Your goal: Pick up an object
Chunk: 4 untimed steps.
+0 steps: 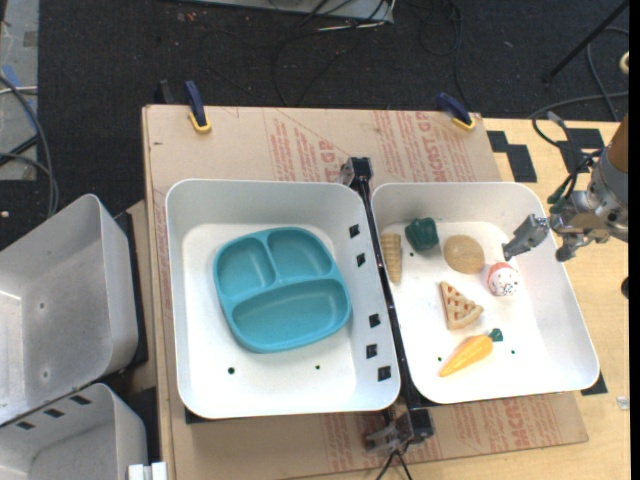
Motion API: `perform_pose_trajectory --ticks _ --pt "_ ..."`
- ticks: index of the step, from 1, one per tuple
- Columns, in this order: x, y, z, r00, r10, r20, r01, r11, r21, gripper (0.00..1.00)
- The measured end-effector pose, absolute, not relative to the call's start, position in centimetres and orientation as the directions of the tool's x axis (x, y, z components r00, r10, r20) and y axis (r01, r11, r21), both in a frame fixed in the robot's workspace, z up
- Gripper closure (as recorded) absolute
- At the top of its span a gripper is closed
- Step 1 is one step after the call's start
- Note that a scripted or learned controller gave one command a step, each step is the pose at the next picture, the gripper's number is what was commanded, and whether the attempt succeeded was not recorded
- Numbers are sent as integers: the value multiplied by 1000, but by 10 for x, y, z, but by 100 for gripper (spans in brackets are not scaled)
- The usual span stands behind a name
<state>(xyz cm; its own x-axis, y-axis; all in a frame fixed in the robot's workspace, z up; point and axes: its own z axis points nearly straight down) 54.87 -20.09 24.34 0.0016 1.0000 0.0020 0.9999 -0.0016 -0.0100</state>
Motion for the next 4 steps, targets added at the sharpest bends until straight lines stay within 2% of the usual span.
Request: perform_pose_trajectory --ticks 1,2,3,4 --pt "551 -200 249 -1 1000 -1 1000 1 0 0" --pt "551 -204 205 2 1000 1 1000 -2 -4 0" --pt "540 -199 151 2 1000 2 1000 -2 -6 0" --pt "542 -199 101 4 1000 -1 1000 -4 3 0"
